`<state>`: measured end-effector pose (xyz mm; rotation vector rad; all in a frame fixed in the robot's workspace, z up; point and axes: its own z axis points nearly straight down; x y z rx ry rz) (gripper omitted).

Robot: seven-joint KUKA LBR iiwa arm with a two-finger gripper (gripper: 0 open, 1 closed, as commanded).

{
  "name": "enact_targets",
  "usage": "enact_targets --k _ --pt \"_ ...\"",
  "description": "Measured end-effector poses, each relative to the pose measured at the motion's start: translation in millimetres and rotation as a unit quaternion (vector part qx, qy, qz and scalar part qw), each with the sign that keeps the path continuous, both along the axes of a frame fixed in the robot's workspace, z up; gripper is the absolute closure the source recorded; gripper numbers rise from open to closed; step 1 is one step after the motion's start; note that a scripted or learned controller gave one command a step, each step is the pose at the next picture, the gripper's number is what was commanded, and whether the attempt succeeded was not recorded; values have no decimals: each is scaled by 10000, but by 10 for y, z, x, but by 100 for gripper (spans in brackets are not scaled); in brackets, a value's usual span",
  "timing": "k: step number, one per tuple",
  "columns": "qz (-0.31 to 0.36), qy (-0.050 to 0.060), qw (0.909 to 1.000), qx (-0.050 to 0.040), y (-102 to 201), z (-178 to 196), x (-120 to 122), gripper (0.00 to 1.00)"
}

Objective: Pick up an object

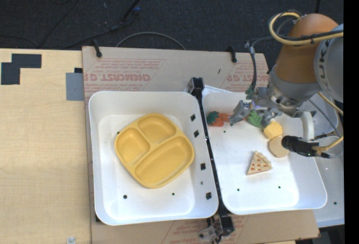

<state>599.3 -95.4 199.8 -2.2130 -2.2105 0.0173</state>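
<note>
My gripper [245,112] hangs low over the back of the right bin [280,195]. It sits between an orange and green toy carrot [216,119] to its left and a green leafy toy [257,120] just to its right. A yellow cheese block [273,129] lies next to the green toy, with a tan round piece [277,148] below it. A pizza slice [258,164] lies nearer the bin's middle. I see nothing held in the gripper.
The left bin [106,192] holds a yellow divided plate [155,150]. A black divider [205,147] runs between the two bins. Cardboard lies under both bins, and the arm's orange-banded body rises at the right.
</note>
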Motion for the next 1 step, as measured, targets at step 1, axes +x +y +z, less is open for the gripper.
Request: enact_targets --k 1 --pt "9 -67 10000 -6 -1 79 29 0"
